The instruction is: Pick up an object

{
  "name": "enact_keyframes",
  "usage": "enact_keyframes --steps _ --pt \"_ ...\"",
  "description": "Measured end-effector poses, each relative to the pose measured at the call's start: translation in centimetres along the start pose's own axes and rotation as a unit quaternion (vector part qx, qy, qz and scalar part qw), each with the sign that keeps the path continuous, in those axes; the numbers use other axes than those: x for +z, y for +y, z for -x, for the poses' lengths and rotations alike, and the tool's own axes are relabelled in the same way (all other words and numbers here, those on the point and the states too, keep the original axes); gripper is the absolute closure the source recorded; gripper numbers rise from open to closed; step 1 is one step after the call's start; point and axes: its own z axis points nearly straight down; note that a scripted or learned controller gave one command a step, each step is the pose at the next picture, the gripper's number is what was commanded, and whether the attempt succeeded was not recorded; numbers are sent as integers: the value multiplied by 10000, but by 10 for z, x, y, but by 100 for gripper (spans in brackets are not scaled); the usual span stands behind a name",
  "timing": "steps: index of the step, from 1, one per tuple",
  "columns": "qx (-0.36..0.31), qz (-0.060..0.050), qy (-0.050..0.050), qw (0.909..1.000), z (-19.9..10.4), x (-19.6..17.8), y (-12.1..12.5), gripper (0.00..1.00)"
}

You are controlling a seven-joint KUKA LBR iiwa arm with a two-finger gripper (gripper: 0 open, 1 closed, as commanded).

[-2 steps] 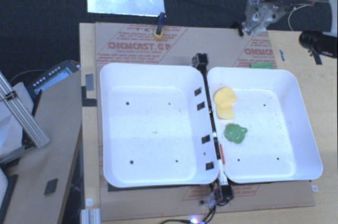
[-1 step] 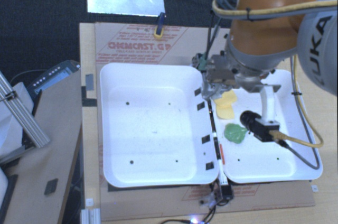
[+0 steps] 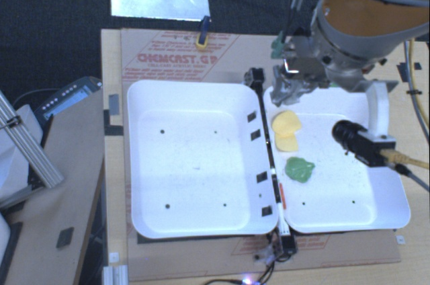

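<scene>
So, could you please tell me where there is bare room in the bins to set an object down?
The left bin offers bare floor from wall to wall. The right bin is crowded at its left, around the yellow object and green object; its near strip, below the green object, is free.

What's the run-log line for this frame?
gripper: over right white bin, back-left corner | yellow soft lump: unheld | green crumpled lump: unheld

Yellow object (image 3: 286,131) beside green object (image 3: 299,169), right bin (image 3: 376,210).

High slanted view (both bins (image 3: 201,92))
</scene>
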Motion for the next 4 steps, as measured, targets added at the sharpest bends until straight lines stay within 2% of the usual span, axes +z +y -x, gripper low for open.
enact_keyframes --steps 1,2,3,4 --pt "30 -4 -20 10000 15 -71 69 100" --pt "-48 -70 -7 10000 -81 -67 -2 100" --pt "-10 -109 -36 9999 -124 28 0 100" --pt "5 -15 6 10000 -122 -73 2 100"
